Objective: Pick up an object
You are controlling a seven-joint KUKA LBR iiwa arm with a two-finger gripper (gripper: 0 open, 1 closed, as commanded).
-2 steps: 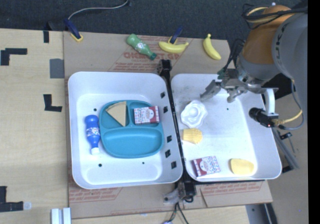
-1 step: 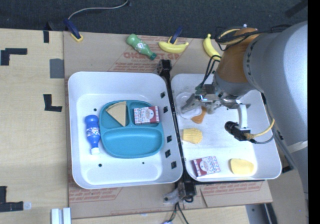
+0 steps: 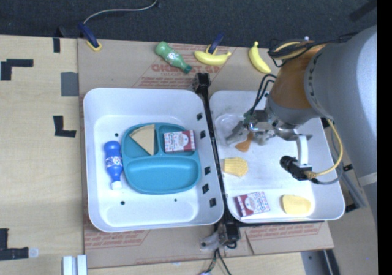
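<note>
Reaching in from the right, the KUKA arm (image 3: pixel 294 84) lowers its gripper (image 3: pixel 245 133) over the right bin (image 3: pixel 335 206), presumably to pick from it. Whether the gripper is released or clenched cannot be told. A small orange object (image 3: pixel 244 144) lies just beneath; a yellow chip (image 3: pixel 236 167) lies near.

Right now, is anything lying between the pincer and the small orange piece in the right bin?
Nothing visible does. The pincer is right over the small orange piece in the right bin, with no object between them. The yellow chip lies below it, apart, and the red-and-white packet sits farther toward the bin's front.
</note>
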